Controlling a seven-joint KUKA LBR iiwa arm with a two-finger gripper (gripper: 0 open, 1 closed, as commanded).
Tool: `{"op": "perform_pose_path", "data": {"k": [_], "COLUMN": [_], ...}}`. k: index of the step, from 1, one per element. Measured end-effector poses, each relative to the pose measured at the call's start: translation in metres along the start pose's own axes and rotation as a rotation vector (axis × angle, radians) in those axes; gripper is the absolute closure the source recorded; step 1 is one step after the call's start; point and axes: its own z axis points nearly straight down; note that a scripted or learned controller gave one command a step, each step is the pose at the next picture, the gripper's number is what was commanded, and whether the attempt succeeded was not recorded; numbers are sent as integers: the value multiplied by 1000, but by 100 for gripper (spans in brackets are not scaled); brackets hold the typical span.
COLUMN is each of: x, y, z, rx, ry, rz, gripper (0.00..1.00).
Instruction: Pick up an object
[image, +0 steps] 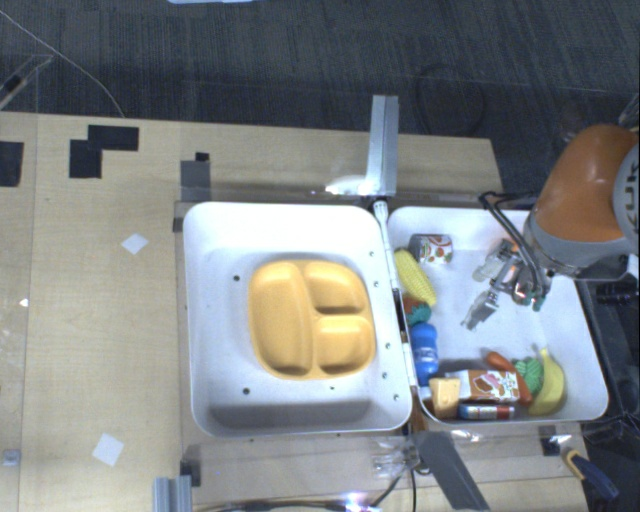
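Observation:
My gripper (487, 290) hangs over the middle of the right bin (580, 330), its two metal fingers spread open with nothing between them. Left of it lie a yellow corn cob (414, 277) and a small can (432, 248). A blue bottle (424, 350) lies by the bin's left wall. Along the bin's near edge sit a juice carton (490, 386), a carrot (500, 361), a green item (529, 371) and a banana (549, 384).
The left bin (215, 300) holds a yellow divided plate (308, 317). A metal post (384, 145) stands behind the seam between the bins. The grey and orange arm (590, 205) comes in over the right bin's far right corner.

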Motion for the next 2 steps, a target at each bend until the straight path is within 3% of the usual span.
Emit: {"op": "perform_pose_path", "data": {"k": [1, 2], "x": [-53, -35], "y": [-56, -28], "z": [47, 25], "rx": [-1, -2], "ry": [-12, -6], "rz": [1, 327], "gripper": [0, 0]}}
